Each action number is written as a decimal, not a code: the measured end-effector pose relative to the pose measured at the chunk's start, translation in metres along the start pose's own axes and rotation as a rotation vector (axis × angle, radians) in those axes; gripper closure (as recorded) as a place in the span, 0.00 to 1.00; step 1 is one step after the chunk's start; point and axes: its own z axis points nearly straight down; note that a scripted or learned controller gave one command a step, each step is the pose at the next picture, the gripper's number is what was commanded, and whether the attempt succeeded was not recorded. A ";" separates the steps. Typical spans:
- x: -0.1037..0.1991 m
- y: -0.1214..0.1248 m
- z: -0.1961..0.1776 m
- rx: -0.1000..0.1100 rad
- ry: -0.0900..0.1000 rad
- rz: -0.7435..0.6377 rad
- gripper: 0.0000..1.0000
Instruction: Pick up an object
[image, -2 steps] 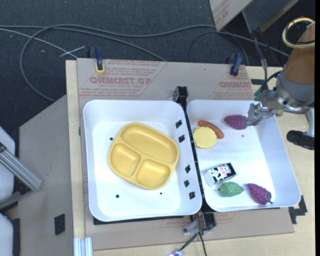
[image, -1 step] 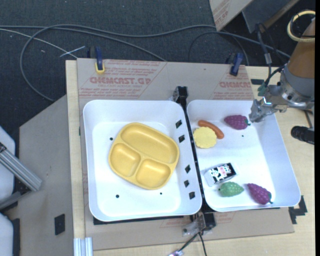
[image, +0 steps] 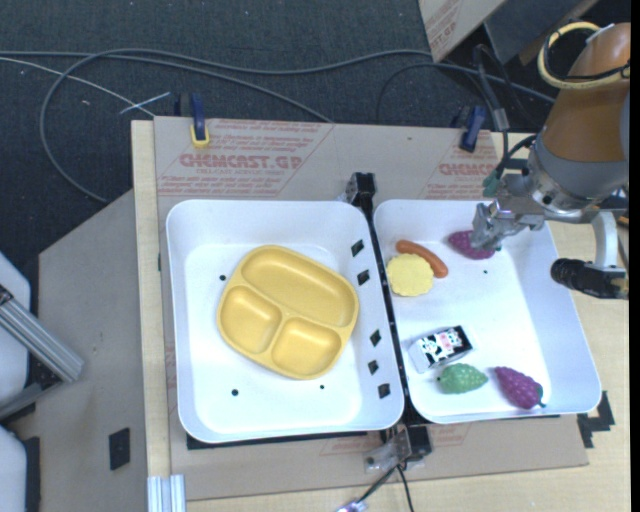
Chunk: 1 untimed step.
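Now the grey arm's claw (image: 488, 232) hangs low over the flat purple toy (image: 468, 243), grip unclear; orange sausage (image: 422, 257) and yellow disc (image: 410, 276) lie left of it.

Gripper (image: 487, 232) over purple toy (image: 466, 243)

A dark grey carpet (image: 90, 140) covers the floor, with thin pale cables (image: 75, 85) looping across it near the bench's far left corner. The bench top (image: 300, 150) is a sheet of brown board printed with red lettering, held at its far edge by a blue clamp (image: 199, 120) toward the left and another blue clamp (image: 472, 124) toward the right. A cardboard box (image: 455, 20) sits beyond the far right corner. An aluminium rail (image: 35, 335) slants in at the left. Lighting is even and soft
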 end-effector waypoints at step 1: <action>0.053 -0.004 0.003 0.001 0.000 -0.001 1.00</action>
